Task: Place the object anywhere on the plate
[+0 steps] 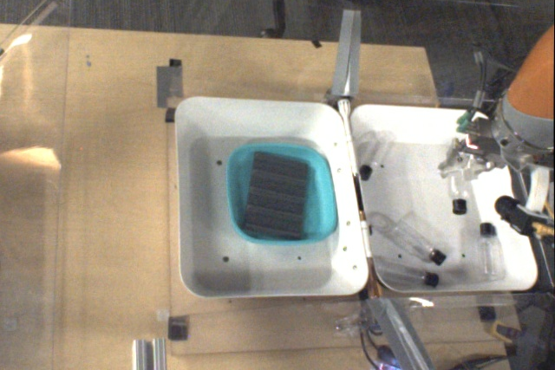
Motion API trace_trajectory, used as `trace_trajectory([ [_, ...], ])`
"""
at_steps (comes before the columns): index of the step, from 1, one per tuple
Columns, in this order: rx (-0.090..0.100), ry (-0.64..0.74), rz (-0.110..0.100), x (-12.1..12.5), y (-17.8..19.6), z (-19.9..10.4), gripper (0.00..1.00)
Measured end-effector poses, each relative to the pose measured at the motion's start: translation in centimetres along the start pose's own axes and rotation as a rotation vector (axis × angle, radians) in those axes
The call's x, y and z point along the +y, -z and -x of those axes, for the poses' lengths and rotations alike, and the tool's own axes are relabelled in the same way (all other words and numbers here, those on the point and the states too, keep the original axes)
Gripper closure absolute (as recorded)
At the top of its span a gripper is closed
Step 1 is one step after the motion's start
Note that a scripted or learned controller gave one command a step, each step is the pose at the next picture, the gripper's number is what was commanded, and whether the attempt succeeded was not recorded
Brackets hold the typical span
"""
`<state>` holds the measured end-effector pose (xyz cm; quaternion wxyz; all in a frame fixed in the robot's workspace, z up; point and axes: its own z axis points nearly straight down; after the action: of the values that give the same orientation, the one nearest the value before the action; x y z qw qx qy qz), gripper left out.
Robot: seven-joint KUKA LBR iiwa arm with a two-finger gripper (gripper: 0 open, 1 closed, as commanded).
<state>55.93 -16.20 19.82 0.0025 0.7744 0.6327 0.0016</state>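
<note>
The gripper (pixel 460 159) hangs over the right bin (pixel 520 277); I cannot tell its state. The dark ridged block (pixel 277 195) already lies on the teal plate (pixel 323 208), well left, long axis running up-down.

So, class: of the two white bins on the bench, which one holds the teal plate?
The left bin holds the teal plate, with a dark ridged block lying on it. The right bin holds small clear vials with black caps instead.

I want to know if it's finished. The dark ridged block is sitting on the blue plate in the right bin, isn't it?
Not quite. The dark ridged block is sitting on the blue plate, but in the left bin, not the right bin. The camera view shows it.
</note>
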Motion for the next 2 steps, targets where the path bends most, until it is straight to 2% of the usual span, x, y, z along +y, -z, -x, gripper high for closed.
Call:
trace_trajectory([
  [1, 0.000, 0.000, 0.000, 0.0, 0.0, 0.0, 0.00],
  [2, 0.000, -0.071, 0.005, 0.0, 13.0, 0.1, 0.00],
])
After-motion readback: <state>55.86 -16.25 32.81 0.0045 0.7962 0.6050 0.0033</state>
